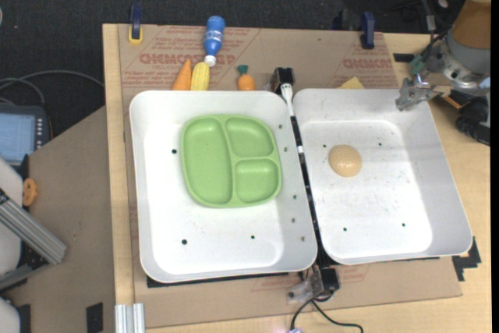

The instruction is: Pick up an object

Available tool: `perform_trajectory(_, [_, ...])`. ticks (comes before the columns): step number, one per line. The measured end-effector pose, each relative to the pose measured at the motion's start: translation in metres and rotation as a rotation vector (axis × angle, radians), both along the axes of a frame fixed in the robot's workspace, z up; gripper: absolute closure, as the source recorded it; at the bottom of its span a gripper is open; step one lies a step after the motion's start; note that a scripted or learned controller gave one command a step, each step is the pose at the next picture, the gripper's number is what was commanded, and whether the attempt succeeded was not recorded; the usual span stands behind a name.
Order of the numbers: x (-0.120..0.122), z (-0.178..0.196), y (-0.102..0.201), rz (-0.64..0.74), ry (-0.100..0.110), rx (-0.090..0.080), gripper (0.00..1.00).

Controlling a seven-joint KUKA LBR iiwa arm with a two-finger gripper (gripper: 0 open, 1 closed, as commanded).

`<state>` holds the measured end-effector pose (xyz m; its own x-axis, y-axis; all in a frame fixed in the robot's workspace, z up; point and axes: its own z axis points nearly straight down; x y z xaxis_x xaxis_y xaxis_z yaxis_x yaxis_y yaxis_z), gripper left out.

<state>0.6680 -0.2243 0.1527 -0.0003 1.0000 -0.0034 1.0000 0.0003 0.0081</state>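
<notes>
A round beige object (pixel 345 161), like a small bread roll, lies in the right white bin (pixel 413 199), a little left of its middle. A green divided plate (pixel 231 160) rests in the left white bin (pixel 156 191). My gripper (pixel 408 93) hangs at the far right corner of the right bin, just over its back rim, well away from the roll. The grey arm with its orange band (pixel 473 27) rises behind it at the right edge.
Behind the left bin on the cardboard lie a blue-and-white bottle (pixel 213 38), a corn cob (pixel 200 76), an orange carrot (pixel 182 76) and a small carrot (pixel 245 79). A black clip (pixel 282 78) sits between the bins' back corners. Clamps hold the board's back edge.
</notes>
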Motion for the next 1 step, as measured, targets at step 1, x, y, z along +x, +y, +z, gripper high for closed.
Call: perform_trajectory(1, [-0.0024, -0.0632, 0.0013, 0.001, 0.014, 0.005, 1.00])
